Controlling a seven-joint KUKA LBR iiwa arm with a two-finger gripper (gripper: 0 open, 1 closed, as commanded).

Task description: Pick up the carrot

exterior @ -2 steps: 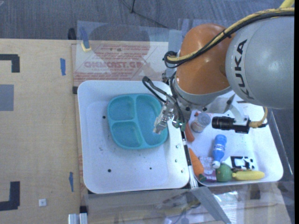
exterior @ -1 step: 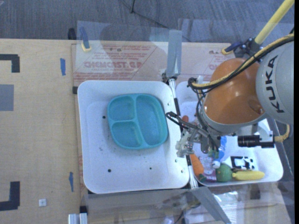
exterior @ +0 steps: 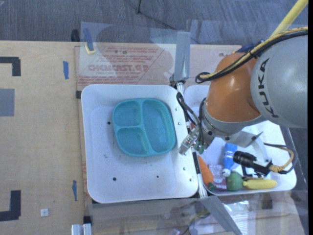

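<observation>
A grey and orange robot arm (exterior: 244, 89) leans over the right bin (exterior: 288, 180). Its gripper (exterior: 190, 143) hangs just above the carrot (exterior: 204, 171), which lies against that bin's left wall beside other toy food, likely lining up a grasp. A blue divided plate (exterior: 144, 127) sits in the left bin (exterior: 98, 180).

Table (exterior: 39, 146): light wood surface, marked with black corner pieces along its left side and short strips of blue tape. Two shallow white bins rest directly on it, side by side and touching along their shared edge. Left bin (exterior: 98, 180): fully visible, rounded corners. Right bin (exterior: 288, 177): largely covered by the arm. A clear sheet with red lettering (exterior: 122, 65) lies flat behind the left bin
</observation>
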